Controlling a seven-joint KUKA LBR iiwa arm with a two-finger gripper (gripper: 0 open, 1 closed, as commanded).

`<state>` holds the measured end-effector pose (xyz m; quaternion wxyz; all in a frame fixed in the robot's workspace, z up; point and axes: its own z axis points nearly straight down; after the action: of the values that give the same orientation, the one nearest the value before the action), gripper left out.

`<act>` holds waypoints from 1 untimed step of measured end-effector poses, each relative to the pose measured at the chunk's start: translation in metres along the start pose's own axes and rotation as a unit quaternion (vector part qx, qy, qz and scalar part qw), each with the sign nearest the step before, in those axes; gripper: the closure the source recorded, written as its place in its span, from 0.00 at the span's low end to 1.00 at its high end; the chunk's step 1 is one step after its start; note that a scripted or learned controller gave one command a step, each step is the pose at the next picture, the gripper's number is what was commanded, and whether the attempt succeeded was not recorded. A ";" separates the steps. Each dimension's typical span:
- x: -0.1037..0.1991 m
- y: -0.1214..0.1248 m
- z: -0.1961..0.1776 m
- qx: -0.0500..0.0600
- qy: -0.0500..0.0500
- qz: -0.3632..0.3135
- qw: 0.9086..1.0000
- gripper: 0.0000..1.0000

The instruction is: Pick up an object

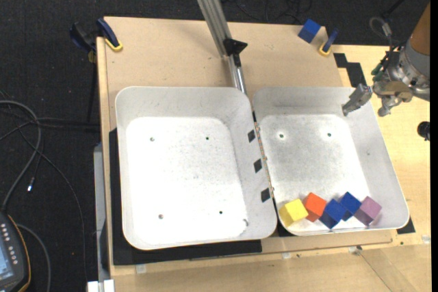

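The pincer (373, 100) hangs open and holds nothing over the right bin's (308, 147) far right rim. Well apart from it, along the bin's near edge, lie the yellow (294, 211), orange (315, 205), blue (340, 208) and purple (369, 210) blocks, clustered together.

Right bin (308, 147) floor open; blocks (332, 208) crowd near wall.

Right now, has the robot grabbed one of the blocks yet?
Not yet. Nothing looks done: the yellow block, orange block, two blue blocks and purple block all sit together at the near edge of the right bin. The gripper is open with nothing between its fingers, up by that bin's far right corner. It has yet to reach a block, close on it and lift it.
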<state>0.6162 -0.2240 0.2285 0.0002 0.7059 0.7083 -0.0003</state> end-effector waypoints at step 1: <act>0.055 -0.053 0.022 0.003 0.002 -0.001 1.000 0.00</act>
<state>0.5631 -0.1688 0.2067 -0.0034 0.7051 0.7091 -0.0010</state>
